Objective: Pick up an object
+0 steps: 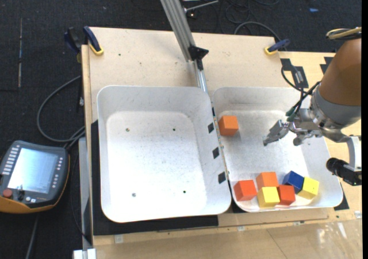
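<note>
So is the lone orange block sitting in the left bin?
No, the lone orange block lies in the right bin, near its upper left corner.

Single fixed camera above tabletop [149, 57], looking down at slant, mid-distance; both bins [115, 103] in frame; arm [345, 85] enters right.

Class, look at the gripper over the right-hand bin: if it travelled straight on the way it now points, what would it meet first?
Probably the white floor of the right bin; the gripper points down-left, with the lone orange cube slightly above that line. Depth is unclear from one view.
</note>
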`<state>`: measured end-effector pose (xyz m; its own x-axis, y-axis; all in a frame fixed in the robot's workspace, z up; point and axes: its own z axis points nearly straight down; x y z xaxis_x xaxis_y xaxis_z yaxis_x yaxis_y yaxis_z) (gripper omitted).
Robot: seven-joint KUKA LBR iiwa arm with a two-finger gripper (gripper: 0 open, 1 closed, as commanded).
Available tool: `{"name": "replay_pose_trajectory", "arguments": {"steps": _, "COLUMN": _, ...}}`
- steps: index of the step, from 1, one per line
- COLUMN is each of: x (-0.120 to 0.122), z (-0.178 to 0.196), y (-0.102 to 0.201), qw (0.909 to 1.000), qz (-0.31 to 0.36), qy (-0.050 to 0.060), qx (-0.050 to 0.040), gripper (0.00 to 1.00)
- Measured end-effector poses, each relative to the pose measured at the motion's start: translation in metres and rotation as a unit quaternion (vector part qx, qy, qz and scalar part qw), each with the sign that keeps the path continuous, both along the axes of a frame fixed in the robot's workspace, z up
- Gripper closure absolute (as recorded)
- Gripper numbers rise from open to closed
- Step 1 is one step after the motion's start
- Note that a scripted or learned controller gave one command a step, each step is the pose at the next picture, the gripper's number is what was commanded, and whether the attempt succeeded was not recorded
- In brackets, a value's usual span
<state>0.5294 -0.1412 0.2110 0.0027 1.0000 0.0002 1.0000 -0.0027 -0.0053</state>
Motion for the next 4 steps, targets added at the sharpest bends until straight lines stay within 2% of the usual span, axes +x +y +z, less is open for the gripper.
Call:
{"name": "replay_pose_trajectory", "arguments": {"steps": 1, "x": 0.005, "z": -0.119, "y": -0.03, "qw": 1.0, "qz": 0.0, "qy": -0.003, "qx": -0.001, "gripper": 0.0}}
{"name": "replay_pose_trajectory", "arguments": {"steps": 2, "x": 0.006, "z": -0.105, "y": -0.029, "qw": 1.0, "qz": 0.001, "qy": -0.005, "qx": -0.0008, "gripper": 1.0}}
{"name": "replay_pose_trajectory", "arguments": {"steps": 3, "x": -0.006, "z": -0.051, "y": -0.075, "qw": 1.0, "qz": -0.001, "qy": -0.005, "qx": -0.0027, "gripper": 1.0}}
{"name": "replay_pose_trajectory", "arguments": {"steps": 4, "x": 0.074, "z": -0.027, "y": -0.06, "qw": 1.0, "qz": 0.005, "qy": -0.006, "qx": -0.0013, "gripper": 1.0}}
